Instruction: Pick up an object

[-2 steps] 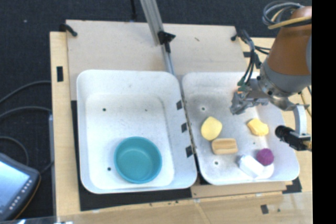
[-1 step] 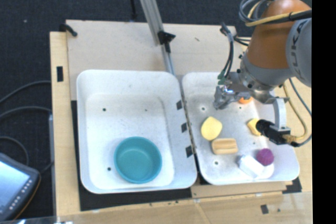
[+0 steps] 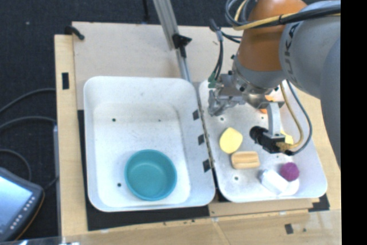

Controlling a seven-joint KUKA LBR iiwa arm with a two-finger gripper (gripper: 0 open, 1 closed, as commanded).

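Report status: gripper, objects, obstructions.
Gripper low over right bin's upper left corner. Yellow piece, tan block lie loose below it. Teal bowl in left bin.

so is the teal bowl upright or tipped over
Upright: the teal bowl sits in the left bin with its round opening facing up.

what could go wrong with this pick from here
The gripper sits at the right white bin's left wall, apart from everything in it, so closing here would likely grab nothing. The yellow rounded block touches the tan wooden block; reaching for one may nudge the other.
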